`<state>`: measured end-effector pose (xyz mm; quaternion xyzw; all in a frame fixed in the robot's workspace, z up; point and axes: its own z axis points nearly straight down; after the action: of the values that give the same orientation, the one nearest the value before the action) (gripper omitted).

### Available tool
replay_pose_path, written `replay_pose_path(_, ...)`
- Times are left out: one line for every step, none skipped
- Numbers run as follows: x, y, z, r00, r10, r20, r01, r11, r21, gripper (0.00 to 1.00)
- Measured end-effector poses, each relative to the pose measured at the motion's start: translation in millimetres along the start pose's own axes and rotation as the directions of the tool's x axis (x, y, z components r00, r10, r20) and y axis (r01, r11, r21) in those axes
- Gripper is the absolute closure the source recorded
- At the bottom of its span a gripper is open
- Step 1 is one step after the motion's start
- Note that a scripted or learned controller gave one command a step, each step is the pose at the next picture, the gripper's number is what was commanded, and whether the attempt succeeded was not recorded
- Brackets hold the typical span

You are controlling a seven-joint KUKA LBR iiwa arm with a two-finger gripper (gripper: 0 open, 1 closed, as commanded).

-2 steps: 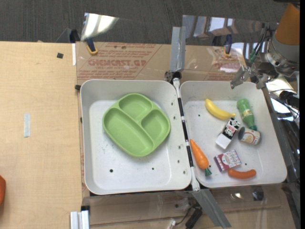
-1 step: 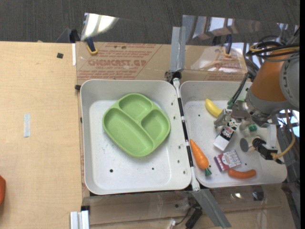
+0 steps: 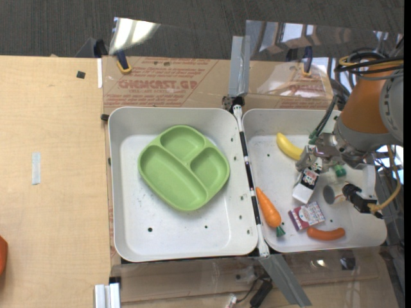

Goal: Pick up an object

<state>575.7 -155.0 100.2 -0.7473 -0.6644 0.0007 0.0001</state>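
Arm reaching into the right bin (image 3: pixel 359 239) over a small box (image 3: pixel 304 188).
Gripper (image 3: pixel 313 165) is hovering just above it; cannot tell its state. Box looks light, stiff; grasp across its narrow sides.

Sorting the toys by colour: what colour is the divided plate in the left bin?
Light green plate, seen in the camera view.

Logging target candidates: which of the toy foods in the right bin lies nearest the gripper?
The banana, just left of the gripper; the carrot and sausage lie lower in the view.
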Motion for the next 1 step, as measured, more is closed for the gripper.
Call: replay_pose_path(-20.6,86.0,-6.6,1.000,-0.022,0.001,0.022,1.000,0.000,1.00)
